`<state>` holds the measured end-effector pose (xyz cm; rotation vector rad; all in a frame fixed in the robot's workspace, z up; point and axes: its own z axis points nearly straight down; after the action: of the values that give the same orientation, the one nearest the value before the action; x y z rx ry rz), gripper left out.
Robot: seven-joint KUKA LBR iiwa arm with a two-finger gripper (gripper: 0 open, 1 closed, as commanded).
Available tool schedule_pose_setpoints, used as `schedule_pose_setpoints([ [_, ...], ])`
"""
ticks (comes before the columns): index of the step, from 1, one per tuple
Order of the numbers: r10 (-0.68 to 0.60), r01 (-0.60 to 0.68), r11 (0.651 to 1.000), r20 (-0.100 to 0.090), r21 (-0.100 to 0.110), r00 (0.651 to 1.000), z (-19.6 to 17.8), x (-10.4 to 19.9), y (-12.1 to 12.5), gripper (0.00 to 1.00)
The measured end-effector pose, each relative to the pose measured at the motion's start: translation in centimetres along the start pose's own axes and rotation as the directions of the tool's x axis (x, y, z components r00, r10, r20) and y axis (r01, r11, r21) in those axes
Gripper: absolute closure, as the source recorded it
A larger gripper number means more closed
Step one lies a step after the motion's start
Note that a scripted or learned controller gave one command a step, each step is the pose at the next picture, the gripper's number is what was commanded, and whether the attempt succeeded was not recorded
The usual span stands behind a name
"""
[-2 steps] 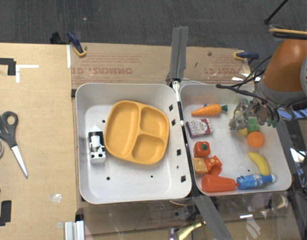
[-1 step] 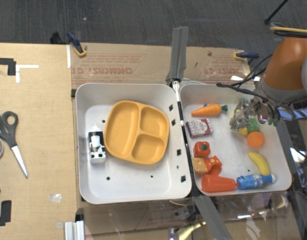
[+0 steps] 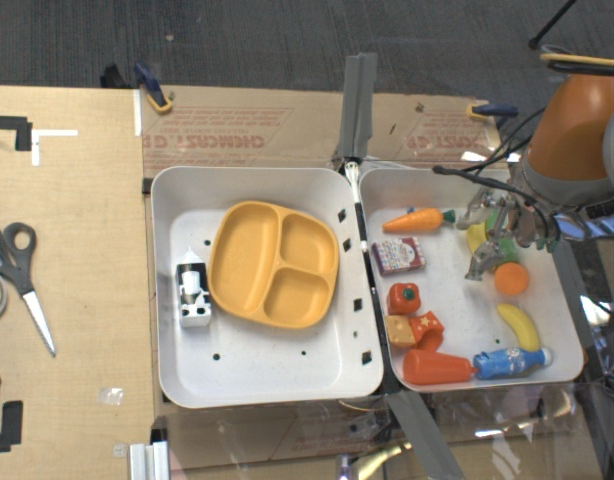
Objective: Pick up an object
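Reaching in from the right, the grey arm with its orange band [image 3: 585, 128] is seen over the upper right part of the right bin [image 3: 565, 298]. Its claw [image 3: 492, 253] is lowered into that bin, with the fingertips close to an orange ball [image 3: 511, 280] and a small yellow-green item [image 3: 476, 236] just beside them. How far the claw is opened cannot be told, and nothing can be made out as held by it.

Several objects are spread over the right bin. A toy carrot [image 3: 414, 221] lies near the top left, with a small purple packet [image 3: 398, 256] below it. A red tomato-like piece [image 3: 404, 297] and an orange-red block [image 3: 417, 329] are placed further down. A red-orange bottle shape [image 3: 436, 367] and a blue bottle [image 3: 510, 362] lie along the near wall, touching end to end. A banana [image 3: 518, 325] rests just above the blue bottle.

The left bin [image 3: 172, 298] is occupied by a yellow divided plate [image 3: 274, 264], with a small black-and-white object [image 3: 193, 296] at its left edge.

Scissors [image 3: 23, 278] are seen at the far left of the desk [image 3: 67, 218].
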<state>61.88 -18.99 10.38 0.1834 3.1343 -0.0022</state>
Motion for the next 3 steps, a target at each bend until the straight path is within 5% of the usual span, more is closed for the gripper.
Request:
schedule_pose_setpoints([
  [1,-0.003,0.003,1.000,0.001,0.001,1.000,-0.7,-0.1,0.0,1.00],
  [2,-0.003,0.003,1.000,0.001,0.001,1.000,-0.7,-0.1,0.1,0.00],
  [3,-0.010,0.010,1.000,-0.001,-0.001,1.000,1.4,-0.3,-2.9,0.00],
])
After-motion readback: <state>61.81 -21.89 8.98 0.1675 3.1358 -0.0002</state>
